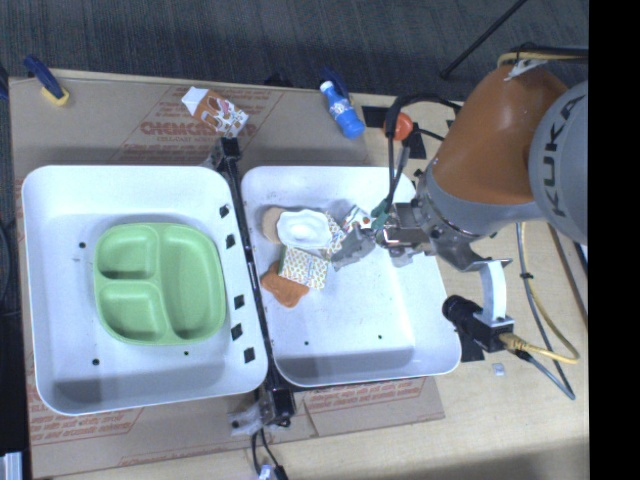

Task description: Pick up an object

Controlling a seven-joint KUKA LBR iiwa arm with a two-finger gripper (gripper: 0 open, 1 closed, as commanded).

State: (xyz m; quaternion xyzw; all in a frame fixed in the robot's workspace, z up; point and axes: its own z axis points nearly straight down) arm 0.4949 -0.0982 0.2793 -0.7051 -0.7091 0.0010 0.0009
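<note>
My jaws hang in the right bin, beside a pile: white cup, patterned packet, orange piece. Grip state: cannot tell. Green tray in left bin.

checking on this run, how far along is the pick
Done: the arm has reached into the right bin, and the gripper is down at the pile of small objects. In hand: nothing visibly held; I can't tell whether it has anything. Left: grasp and lift one. The green tray sits in the left bin.
</note>
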